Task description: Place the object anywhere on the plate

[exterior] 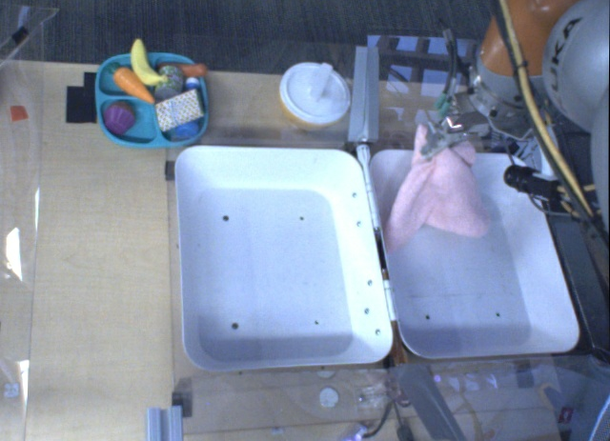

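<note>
A pink cloth (440, 199) hangs in a bunch over the back left of the right bin (496, 325). Its top corner is pinched between the fingers of my gripper (437, 142), which is shut on it. The lower folds of the cloth drape down toward the bin floor; I cannot tell whether they touch it. The plate (315, 93), white with a yellow rim, stands on the bench behind the left bin (276, 334), to the left of the gripper. The arm comes in from the upper right.
A blue divided tray (151, 98) with toy food, including a banana and a carrot, sits at the back left of the bench. A metal divider post (360, 96) stands between the plate and the gripper. Cables run along the arm at the right.
</note>
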